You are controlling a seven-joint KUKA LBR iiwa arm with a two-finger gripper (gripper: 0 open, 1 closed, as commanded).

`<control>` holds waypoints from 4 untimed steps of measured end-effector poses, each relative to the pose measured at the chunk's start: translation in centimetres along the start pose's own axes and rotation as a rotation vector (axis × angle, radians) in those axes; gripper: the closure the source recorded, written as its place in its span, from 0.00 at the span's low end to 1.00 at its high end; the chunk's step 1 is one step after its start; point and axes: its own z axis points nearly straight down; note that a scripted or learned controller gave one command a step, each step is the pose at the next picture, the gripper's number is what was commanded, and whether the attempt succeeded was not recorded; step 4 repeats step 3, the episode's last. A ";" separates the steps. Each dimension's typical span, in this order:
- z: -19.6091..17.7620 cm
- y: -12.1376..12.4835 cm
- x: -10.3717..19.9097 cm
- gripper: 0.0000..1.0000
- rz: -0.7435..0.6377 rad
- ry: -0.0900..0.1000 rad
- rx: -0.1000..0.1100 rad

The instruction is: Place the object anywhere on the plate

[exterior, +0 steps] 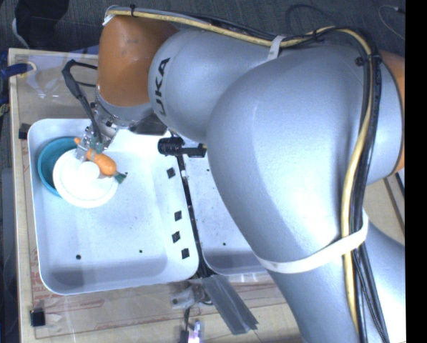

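An orange toy carrot (102, 162) with a small green tip lies slantwise on the upper right part of a round white plate (83, 185). The plate sits at the frame's left, overlapping a blue bowl (47, 164).

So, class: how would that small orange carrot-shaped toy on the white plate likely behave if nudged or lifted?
The carrot toy looks rounded and tapered, so a nudge would probably roll it in a curve across the white plate. Its smooth, glossy-looking skin suggests it may slip. Being small, it is likely light and easily knocked by the tool.
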 end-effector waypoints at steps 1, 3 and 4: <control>-0.1 -2.3 -1.8 1.00 0.082 0.000 -0.004; -6.4 -1.3 1.8 1.00 0.162 0.007 0.011; -6.4 -1.3 1.8 1.00 0.162 0.007 0.011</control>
